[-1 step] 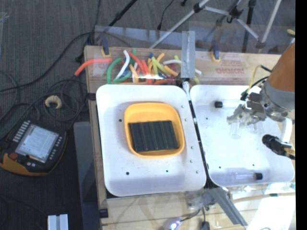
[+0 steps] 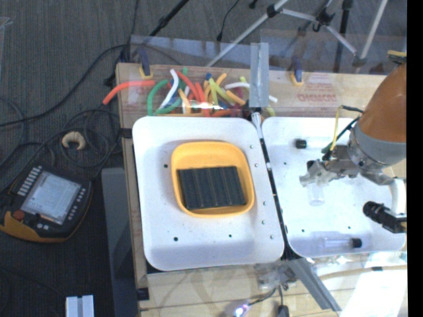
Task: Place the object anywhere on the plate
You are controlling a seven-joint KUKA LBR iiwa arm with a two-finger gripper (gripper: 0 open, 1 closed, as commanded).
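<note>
Hand, its grip state impossible to tell, is hovering over the right bin, at 3 o'clock from the yellow plate in the left bin.

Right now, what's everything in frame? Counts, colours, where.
bins: 2, white, side by side on the bench
plate: 1, yellow, in the left bin
mat: 1, dark ribbed, lying on the plate
clear tube: 1, see-through with a dark end, near the front edge of the right bin
small black piece: 1, black, back of the right bin
foam sticks: a pile, red, green, white, yellow, behind the bins
control pad: 1, black and orange, on the floor at left
arm: 1, grey with an orange band, over the right bin
hand: 1, grey, low over the right bin
</note>
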